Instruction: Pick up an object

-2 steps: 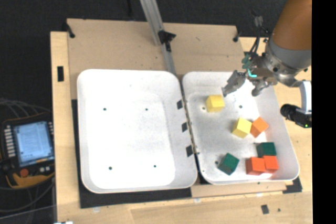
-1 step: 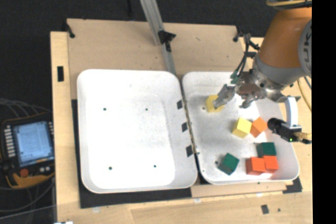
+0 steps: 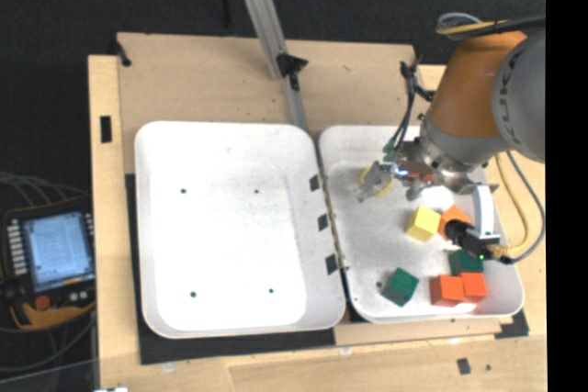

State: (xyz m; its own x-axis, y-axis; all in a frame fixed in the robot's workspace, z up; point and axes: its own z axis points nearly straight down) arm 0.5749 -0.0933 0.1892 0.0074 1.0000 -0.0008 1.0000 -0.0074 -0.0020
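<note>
Far left of the gripper, off the bench edge, we see a handheld pendant (image 3: 52,254) with a lit screen, cables trailing behind it. Next over, the left bin (image 3: 225,229), bare white floor with a few dark dots, well apart from the tool. A metal rail (image 3: 261,5) slants down from the top to the seam between the bins, up and left of the gripper.

Right bin (image 3: 354,197) is where the arm (image 3: 482,92) works, orange band over grey wrist, reaching in from the right. The gripper (image 3: 378,180) hangs over the bin's upper-left part, fingers pointing left. We cannot tell whether they are spread or pressed together; the tips blur into the white floor. Nothing visibly sits between them.

Objects all lie below and right of the tool:
- green block (image 3: 400,286), below the gripper, near the bin's front wall, on its own
- yellow block (image 3: 424,223), just right and below, closest to the tool but apart from it
- orange piece (image 3: 454,218), touching or just beside the yellow one, partly behind a black fitting on the arm
- orange-red block (image 3: 459,288), in the front-right corner, with a dark green piece (image 3: 467,262) just above it
</note>
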